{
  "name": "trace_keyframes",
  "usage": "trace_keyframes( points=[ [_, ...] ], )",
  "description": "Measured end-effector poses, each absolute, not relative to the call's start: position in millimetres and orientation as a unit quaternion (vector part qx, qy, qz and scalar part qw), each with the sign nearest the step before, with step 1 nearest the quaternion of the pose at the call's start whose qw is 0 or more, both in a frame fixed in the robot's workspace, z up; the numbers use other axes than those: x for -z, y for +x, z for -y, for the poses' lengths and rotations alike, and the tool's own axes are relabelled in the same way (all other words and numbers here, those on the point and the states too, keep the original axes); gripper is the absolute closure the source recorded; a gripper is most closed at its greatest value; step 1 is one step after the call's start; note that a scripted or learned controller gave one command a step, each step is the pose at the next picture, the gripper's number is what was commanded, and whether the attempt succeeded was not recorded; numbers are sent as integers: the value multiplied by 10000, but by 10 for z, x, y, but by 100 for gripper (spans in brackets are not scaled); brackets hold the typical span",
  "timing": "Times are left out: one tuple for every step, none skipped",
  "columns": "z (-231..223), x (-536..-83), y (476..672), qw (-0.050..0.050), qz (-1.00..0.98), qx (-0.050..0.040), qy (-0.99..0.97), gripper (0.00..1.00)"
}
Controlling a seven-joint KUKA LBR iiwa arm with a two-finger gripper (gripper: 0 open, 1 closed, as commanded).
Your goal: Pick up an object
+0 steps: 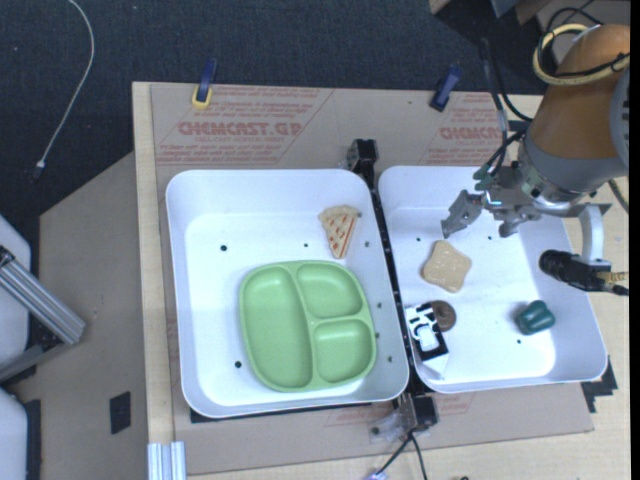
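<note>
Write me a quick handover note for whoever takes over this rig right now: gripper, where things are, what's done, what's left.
Gripper: open, holding nothing, above the back of the right bin.
Right bin: bread slice just in front of the gripper, brown round piece near the front left, green block to the right.
Left bin: green divided plate and a pizza slice.
Done: nothing picked yet.
Left: lower onto an object, probably the bread, grip and lift.

Robotics lab test cell. Evidence: board-covered bench [300, 128], protective film printed CHEMCAST, held by blue clamps [205, 83] at far edge; two white bins [190, 268] on bench; aluminium framing [40, 303] left of bench; loose cable [70, 88] on dark carpet beyond.
</note>
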State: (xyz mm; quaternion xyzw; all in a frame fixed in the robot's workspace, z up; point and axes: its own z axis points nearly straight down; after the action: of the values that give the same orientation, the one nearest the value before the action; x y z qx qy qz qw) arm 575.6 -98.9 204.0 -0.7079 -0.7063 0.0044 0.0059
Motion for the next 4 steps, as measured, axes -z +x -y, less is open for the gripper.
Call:
trace_keyframes(
  points=[
    [988, -2113, 5785, 5, 7072, 0, -7070, 0],
    [958, -1684, 5821, 24, 7070, -13, -7072, 0],
    [919, -1091, 5733, 30, 7069, -17, -7073, 0],
    [917, -856, 5742, -2, 7072, -1, -7070, 0]
  ],
)
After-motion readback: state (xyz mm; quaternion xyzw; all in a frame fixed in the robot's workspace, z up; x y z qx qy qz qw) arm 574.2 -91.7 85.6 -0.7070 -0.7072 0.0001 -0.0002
